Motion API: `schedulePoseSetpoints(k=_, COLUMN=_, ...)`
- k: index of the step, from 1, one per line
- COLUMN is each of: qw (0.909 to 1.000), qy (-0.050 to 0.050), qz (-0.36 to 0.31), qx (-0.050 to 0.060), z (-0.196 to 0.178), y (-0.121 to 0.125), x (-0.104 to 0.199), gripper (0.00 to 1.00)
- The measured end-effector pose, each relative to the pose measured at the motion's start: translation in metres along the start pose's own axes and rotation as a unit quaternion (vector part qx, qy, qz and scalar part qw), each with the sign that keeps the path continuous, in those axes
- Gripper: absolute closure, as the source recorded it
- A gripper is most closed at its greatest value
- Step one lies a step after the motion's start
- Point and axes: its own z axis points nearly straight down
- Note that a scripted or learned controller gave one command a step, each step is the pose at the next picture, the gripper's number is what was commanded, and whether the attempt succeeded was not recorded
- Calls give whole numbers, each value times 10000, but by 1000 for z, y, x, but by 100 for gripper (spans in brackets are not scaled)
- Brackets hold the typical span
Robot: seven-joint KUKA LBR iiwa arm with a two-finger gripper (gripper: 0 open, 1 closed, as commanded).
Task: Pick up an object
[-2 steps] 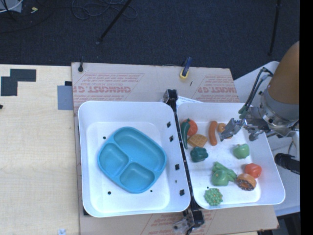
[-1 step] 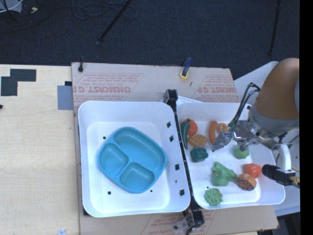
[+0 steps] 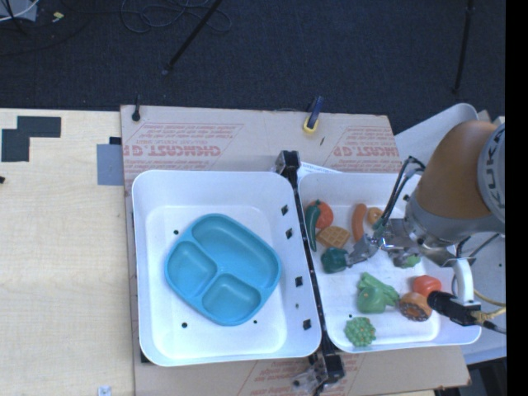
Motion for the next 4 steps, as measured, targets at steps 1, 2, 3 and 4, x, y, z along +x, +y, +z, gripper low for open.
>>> schedulePoseSetpoints(k=1, qw=10000, qy=2, qz=-1, qx=-2, z=47, y=1, x=6, gripper=0)
schedulePoseSetpoints(k=2, qw=10000, qy=-6, qz=6, qx=-23, z=67, y=1, x=7, gripper=0)
schedulePoseSetpoints(k=3, qw=10000, qy=3, qz=38, qx=-14, z=57, y=1, x=5, gripper=100)
schedulePoseSetpoints(k=4, qw=10000, qy=-9, qz=2, qx=-44, z=6, y=-7, x=12, gripper=100)
